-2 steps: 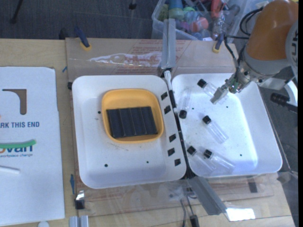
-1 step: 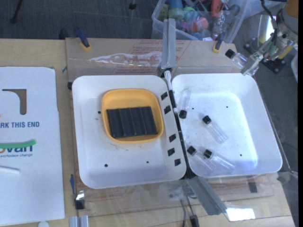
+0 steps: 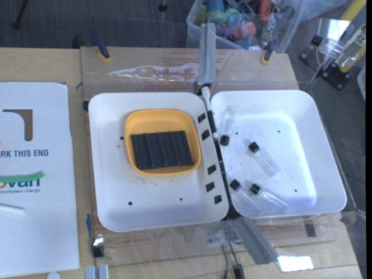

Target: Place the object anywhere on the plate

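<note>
How far the pincer is open, and whether it has hold of anything, cannot be told

The yellow plate (image 3: 135,125) sits in the left bin (image 3: 110,179), a little above that bin's middle and nearer its right wall. A dark ribbed slab (image 3: 161,150) lies flat on the plate, covering most of its floor and reaching its lower rim, with yellow showing around the other three sides.

The right bin (image 3: 293,127) touches the left one along a shared edge, where a row of small black tabs (image 3: 204,134) runs down the seam. Four clear vials with black caps lie on their sides in this bin. One vial (image 3: 226,124) rests close to the seam in the upper left part, its cap pointing down. A second vial (image 3: 265,160) lies near the bin's middle, tilted, its cap at the upper left end. Two more lie close together near the lower wall: the third vial (image 3: 243,195) closer to the seam and the fourth vial (image 3: 268,198) just beside it on the right. All four are well apart from the plate.

Both bins stand on a wooden counter (image 3: 46,63). A white printed board (image 3: 35,214) lies on it at the left, and a clear tub (image 3: 244,10) of coloured things stands beyond the bins
</note>
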Motion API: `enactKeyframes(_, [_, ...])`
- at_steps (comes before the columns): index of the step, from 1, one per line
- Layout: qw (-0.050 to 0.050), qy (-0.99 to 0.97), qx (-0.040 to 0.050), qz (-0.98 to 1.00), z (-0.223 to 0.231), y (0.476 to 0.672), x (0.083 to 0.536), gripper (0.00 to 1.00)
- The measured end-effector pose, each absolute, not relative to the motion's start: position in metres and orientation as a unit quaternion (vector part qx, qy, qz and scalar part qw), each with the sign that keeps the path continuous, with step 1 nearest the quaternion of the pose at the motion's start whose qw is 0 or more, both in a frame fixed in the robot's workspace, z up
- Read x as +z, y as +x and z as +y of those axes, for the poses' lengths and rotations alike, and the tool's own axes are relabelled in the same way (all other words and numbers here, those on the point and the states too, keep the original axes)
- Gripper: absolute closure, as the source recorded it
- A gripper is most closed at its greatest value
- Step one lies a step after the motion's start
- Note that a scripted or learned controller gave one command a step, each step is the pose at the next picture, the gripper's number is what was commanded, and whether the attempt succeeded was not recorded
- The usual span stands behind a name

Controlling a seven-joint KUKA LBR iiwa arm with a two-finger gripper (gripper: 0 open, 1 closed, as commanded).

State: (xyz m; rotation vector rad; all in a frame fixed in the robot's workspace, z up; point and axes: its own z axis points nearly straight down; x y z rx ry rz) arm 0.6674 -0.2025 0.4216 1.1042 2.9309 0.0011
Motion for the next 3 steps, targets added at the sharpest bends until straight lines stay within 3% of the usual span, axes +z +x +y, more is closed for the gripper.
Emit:
enactKeyframes(1, [0.001,0.196,0.0004,0.981,-0.215,0.605,0.437,1.0])
enactKeyframes(2, [0.005,0.06,-0.0003,0.998,-0.222,0.661,0.437,1.0])
enactKeyframes(3, [0.006,-0.115,-0.0009,0.993,-0.222,0.661,0.437,1.0])
